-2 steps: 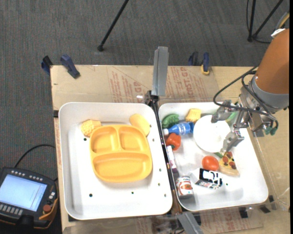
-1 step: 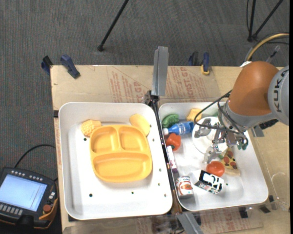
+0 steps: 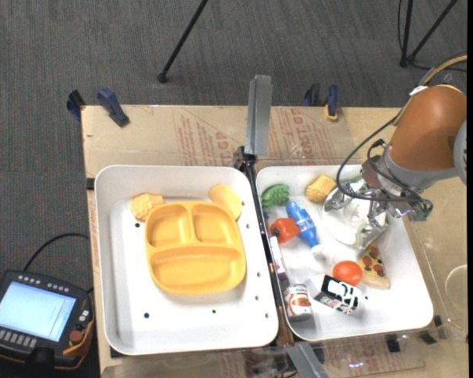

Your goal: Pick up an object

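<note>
Candidate objects all sit in the right bin (image 3: 422,305). Nearest the gripper (image 3: 368,211): pizza slice toy (image 3: 373,266) just below it, red tomato toy (image 3: 347,272) beside that. Both look like light rigid plastic. The tomato is round and probably slick, so pinch across its middle; the pizza lies flat, so it likely needs an edge grip. The blue bottle (image 3: 303,222) to the left offers a narrow body, easiest across its width.

Cannot tell whether the gripper is parted, closed or grasping anything; its metal blends with the white bin floor and cables cross it. The orange wrist band (image 3: 430,132) hides the bin's upper right corner. The left bin (image 3: 110,290) holds a yellow divided plate (image 3: 195,246).
</note>
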Tool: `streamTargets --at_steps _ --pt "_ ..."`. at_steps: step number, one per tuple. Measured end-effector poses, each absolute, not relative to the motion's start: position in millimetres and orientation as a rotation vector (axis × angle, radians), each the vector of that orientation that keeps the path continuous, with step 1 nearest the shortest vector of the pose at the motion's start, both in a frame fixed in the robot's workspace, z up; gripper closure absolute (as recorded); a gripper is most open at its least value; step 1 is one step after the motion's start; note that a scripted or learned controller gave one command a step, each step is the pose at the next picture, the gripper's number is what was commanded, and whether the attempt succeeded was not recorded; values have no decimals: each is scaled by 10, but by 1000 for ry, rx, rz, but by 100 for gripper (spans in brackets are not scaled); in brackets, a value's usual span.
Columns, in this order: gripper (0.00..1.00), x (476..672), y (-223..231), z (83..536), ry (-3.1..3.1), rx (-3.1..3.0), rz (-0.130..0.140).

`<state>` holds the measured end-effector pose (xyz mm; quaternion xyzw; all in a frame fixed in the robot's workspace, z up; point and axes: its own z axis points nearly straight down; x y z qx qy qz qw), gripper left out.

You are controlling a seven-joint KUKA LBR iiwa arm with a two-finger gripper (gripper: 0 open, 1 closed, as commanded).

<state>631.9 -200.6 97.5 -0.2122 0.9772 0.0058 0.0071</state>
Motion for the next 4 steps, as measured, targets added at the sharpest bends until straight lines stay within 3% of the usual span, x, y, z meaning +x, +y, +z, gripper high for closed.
streamTargets --at_steps 1,2,4 --pt "0 5270 -1384 866 3086 -599 7" --pt "0 5525 -821 871 3062 -699 4" --pt "0 6446 -1506 871 3033 -814 6"
